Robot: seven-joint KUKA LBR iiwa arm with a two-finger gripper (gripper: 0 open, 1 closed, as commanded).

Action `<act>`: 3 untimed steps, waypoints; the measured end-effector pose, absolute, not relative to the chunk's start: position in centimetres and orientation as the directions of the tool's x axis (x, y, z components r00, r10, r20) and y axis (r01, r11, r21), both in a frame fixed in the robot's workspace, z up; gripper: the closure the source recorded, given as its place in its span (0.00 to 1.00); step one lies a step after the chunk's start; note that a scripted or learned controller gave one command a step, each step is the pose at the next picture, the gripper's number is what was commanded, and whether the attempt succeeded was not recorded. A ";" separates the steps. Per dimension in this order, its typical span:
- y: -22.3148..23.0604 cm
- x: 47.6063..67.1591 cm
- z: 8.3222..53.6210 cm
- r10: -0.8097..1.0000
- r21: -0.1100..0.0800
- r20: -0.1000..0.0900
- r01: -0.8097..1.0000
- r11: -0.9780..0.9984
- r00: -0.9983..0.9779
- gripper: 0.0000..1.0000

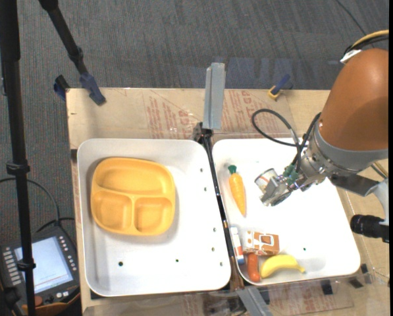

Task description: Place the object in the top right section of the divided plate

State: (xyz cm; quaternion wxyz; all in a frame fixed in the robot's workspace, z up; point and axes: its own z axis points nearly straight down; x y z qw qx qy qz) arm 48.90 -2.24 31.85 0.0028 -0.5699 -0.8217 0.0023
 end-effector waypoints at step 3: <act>-4.0 49.6 40.1 0.262 0.000 0.001 0.262 0.965 -0.965 1.00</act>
